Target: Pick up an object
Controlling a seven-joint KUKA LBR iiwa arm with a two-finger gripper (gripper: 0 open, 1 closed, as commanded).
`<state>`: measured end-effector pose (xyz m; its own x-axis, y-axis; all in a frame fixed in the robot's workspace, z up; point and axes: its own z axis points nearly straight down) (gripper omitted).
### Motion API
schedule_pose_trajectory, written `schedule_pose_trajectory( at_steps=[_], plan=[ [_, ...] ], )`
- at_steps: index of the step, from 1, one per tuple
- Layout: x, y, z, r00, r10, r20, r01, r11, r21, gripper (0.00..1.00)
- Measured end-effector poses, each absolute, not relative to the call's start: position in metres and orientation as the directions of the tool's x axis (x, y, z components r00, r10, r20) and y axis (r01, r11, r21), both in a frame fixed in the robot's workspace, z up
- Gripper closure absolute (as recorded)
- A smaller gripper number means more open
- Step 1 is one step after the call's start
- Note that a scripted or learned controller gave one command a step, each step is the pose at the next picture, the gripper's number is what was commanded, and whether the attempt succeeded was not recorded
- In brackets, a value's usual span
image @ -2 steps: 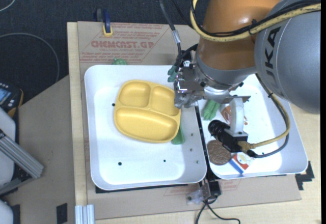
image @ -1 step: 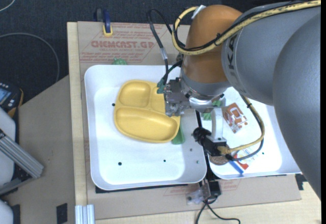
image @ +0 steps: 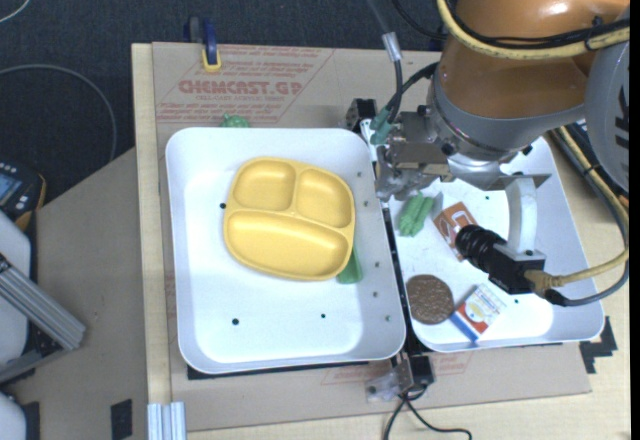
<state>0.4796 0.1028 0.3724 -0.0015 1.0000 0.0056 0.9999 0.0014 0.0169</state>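
- The green oblong object (image: 415, 214) lies in the right bin (image: 570, 258), near its left wall, long axis tilted slightly off vertical in view.
- The gripper (image: 405, 178) hangs just above its upper end; open or closed, I cannot tell.
- Beside: brown disc (image: 431, 297), yellow divided plate (image: 290, 218) in the left bin (image: 200, 278).

Divided plate (image: 290, 218) in left bin (image: 200, 278) — disc (image: 431, 297) in right bin (image: 570, 228).
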Motion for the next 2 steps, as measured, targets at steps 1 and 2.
schedule_pose_trajectory(
  at_steps=[1,2],
  plan=[
    [0.480,0.104,0.374,-0.003,1.000,0.000,1.000,0.003,0.004,1.00],
    [0.481,0.105,0.384,-0.004,1.000,0.000,1.000,0.004,0.006,1.00]
  ],
)
